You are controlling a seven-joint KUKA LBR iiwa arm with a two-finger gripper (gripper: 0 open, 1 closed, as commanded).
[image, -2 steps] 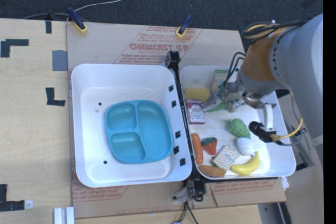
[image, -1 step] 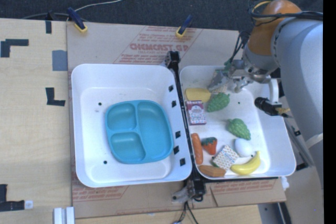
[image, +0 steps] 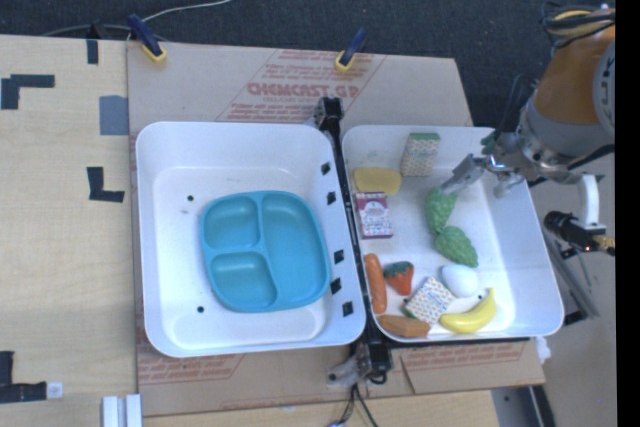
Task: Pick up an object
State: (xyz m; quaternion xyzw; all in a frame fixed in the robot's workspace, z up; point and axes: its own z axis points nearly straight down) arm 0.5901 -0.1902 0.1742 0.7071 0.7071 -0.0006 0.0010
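While the gripper (image: 462, 177) hangs over the upper right part of the right bin (image: 520, 245), reaching in from three o'clock, its grey fingers point down and leftward toward the upper green leafy piece (image: 439, 210), and nothing visible sits between them; how wide they stand apart cannot be told from this slanted view. No single target is marked, so the likeliest candidate is that leafy piece just at seven o'clock from the fingertips, with a second green leafy piece (image: 457, 245) close below it at five o'clock. Trouble could come from several causes. Both green pieces look irregular and low, so the fingers may close over a lobe and slip off, or nudge the piece aside. The items lie near each other: a white egg (image: 461, 279) and a banana (image: 472, 313) crowd the bin's lower end, and a misjudged descent could trap two things or wedge one against the wall. At eleven o'clock from the gripper stands a small green-and-cream box (image: 421, 154), and at nine o'clock a yellow block (image: 376, 180) and a red carton (image: 374, 214); a sideways sweep could topple these. The left bin (image: 160, 215) holds a blue divided plate (image: 265, 250), well apart from any risk.
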